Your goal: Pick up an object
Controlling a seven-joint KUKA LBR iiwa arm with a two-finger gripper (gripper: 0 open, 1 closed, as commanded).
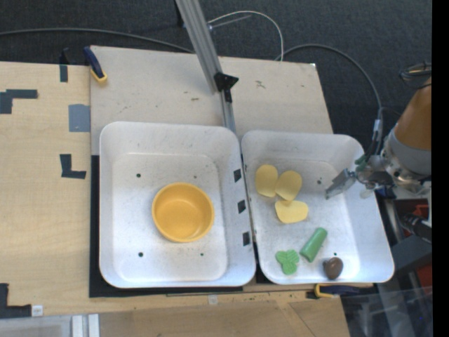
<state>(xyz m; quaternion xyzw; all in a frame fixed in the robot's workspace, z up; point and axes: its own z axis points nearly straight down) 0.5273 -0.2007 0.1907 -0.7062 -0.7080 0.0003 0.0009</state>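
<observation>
The right bin [365,251] holds several small items: three pale yellow pieces [288,185] clustered near its left side, a green cylinder [313,244], a green lumpy piece [287,261] and a brown lump [332,267] near its front wall. A yellow bowl [182,211] sits upright in the middle of the left bin [119,188]. My gripper [342,184] hangs over the right part of the right bin, to the right of the yellow pieces and apart from them. I see nothing in it.
A grey slanted pole [202,37] rises behind the bins, with black cables [309,48] trailing across the back. A blue and yellow clamp [96,65] sits at the board's back left corner. The grey and orange arm [414,139] stands at the right edge.
</observation>
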